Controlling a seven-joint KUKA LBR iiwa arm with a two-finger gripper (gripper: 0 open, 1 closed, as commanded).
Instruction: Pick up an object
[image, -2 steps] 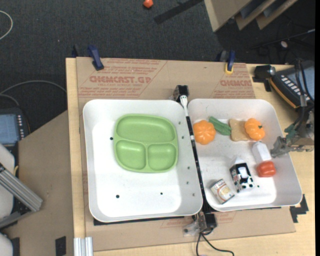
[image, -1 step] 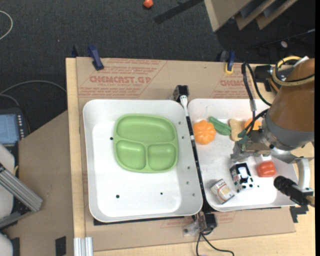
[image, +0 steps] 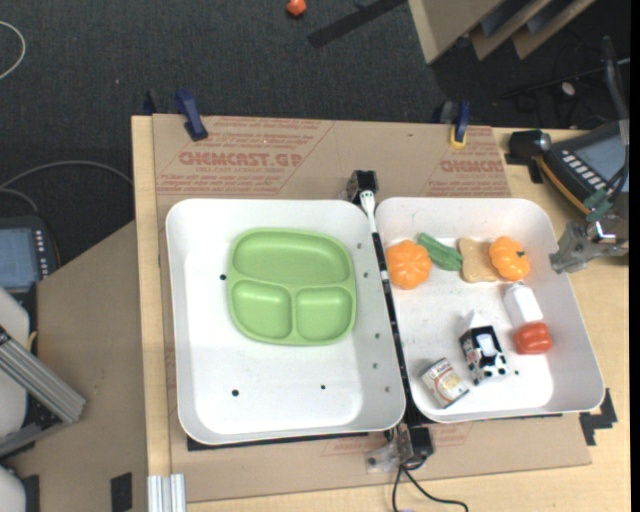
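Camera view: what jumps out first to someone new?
The green divided plate in the middle of the left bin. Next, the right bin, with two orange pumpkins along its far side, a green pod and a tan biscuit between them. The gripper hangs at that bin's right rim.

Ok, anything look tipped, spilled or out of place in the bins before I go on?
Nothing spilled. In the right bin, the small can lies tipped on its side near the front. The green tray sits flat in the left bin.
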